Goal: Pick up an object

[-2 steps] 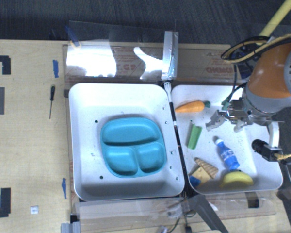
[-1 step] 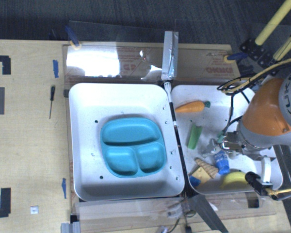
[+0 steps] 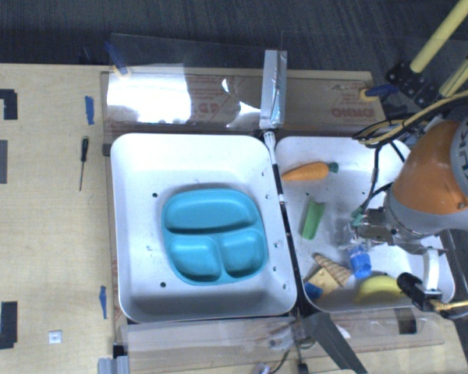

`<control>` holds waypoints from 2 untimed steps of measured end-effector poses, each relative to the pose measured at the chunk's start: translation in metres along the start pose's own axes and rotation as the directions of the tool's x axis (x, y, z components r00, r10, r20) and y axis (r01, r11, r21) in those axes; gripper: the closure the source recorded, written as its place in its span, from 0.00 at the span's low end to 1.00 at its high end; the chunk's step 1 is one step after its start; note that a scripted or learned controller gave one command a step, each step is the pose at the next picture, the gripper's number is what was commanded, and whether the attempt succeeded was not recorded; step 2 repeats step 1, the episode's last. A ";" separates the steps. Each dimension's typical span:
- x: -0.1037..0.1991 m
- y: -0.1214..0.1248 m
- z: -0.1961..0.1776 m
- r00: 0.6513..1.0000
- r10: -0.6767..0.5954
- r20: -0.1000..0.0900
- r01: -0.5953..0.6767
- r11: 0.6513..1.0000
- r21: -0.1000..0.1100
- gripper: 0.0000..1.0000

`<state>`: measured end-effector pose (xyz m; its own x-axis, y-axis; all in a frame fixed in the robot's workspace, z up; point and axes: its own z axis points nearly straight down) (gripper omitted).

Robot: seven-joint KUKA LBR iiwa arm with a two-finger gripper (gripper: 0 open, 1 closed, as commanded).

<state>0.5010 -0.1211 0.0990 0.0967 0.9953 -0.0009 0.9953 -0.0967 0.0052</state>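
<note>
Green block lengthwise, slightly tilted right.

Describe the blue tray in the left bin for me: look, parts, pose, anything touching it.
The blue tray is a light blue divided plate with rounded corners, plastic by the look of it. It has one long compartment across the far side and two smaller ones nearer the camera. It lies flat, open side up, near the middle of the left bin, slightly turned. Nothing sits in it, and the arm is not near it.
</note>
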 end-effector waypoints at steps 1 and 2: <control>0.088 0.053 -0.089 1.000 0.023 -0.005 -0.023 1.000 -0.003 1.00; 0.088 0.053 -0.089 1.000 0.023 -0.005 -0.023 1.000 -0.003 1.00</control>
